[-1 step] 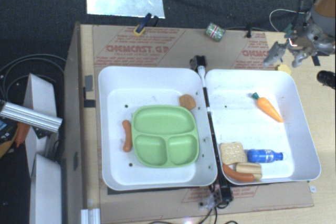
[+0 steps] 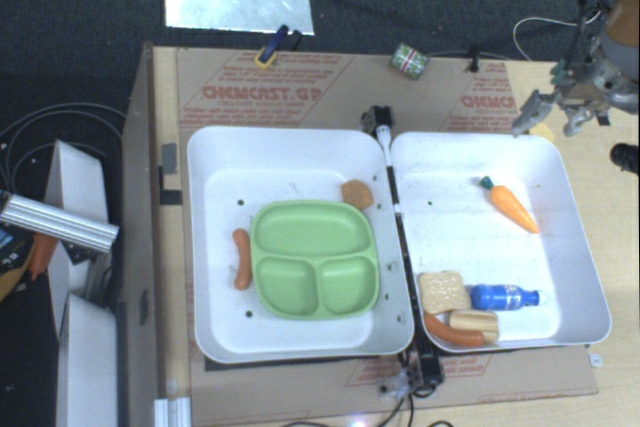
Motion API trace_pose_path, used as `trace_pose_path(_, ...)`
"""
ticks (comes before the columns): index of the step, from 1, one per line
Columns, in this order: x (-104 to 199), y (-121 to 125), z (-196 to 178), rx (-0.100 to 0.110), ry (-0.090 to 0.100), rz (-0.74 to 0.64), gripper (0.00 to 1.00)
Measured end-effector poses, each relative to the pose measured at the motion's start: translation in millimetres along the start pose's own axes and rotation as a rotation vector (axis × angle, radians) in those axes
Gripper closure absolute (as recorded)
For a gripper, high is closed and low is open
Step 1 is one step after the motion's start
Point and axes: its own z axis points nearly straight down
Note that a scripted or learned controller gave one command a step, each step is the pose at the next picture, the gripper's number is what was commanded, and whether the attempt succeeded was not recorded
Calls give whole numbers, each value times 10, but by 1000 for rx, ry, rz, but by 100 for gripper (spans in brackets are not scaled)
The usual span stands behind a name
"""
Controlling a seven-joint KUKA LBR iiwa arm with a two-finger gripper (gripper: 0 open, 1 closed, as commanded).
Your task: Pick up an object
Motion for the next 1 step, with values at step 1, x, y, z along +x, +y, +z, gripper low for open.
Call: trace_pose_path(1,7,-2,1017,2,2,-1,0)
